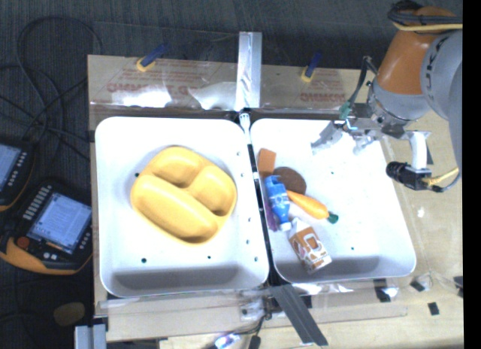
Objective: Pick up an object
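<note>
Look first at your claw (344, 134): it hangs over the upper right part of the right bin (376, 197), its two pale fingers (328, 136) spread apart with nothing between them, pointing down toward bare white floor. Behind it the grey arm (443, 62) comes in from the right edge, with the orange band (402, 58) sitting just above the wrist and a black cable connector (406, 173) jutting out below the wrist over the bin's right rim. Nothing in the bin touches the claw; the objects you could pick all lie well to its left and below, bunched against the divider between the bins. There you have a small orange block (267, 161) at the top, a dark brown round piece (290, 179) just beside it, a blue bottle (277, 201) lying lengthwise along the bin's left wall, a toy carrot (310, 205) slanting across from the brown piece toward the bin's middle with its green tip at the lower right, and an orange-and-white carton (309, 246) lying tilted nearest the front wall. The left bin (120, 257) holds one large yellow cushion-like lump (183, 192), resting in its middle. Both bins sit side by side on the tabletop (436, 265), and a handheld control pendant (45, 223) lies on the floor off to the left.
</note>
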Tool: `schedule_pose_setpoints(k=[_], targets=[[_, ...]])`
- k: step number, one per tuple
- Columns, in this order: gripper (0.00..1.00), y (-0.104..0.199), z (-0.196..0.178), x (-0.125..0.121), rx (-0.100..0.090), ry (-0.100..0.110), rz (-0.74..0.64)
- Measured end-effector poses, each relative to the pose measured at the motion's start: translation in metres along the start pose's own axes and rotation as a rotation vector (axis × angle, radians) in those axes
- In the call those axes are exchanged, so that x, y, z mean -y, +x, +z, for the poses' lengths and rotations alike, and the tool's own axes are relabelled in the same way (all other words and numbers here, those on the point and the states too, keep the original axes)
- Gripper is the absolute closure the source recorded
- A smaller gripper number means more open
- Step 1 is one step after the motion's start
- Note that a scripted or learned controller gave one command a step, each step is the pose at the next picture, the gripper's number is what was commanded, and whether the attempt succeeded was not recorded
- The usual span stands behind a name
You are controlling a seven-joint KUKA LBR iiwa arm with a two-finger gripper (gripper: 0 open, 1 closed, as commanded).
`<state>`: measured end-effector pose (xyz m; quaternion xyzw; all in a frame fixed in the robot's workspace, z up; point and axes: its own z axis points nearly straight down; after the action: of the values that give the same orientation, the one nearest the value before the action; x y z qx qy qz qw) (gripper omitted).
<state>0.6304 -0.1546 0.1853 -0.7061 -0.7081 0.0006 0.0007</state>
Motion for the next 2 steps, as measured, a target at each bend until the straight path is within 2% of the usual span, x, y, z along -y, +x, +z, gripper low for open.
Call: schedule_pose_setpoints(k=[1, 2], targets=[[0.0, 0.038, 0.096, 0.084, 0.003, -0.01, -0.038], [0.0, 0.052, -0.021, 0.048, 0.003, 0.0, 0.123]])
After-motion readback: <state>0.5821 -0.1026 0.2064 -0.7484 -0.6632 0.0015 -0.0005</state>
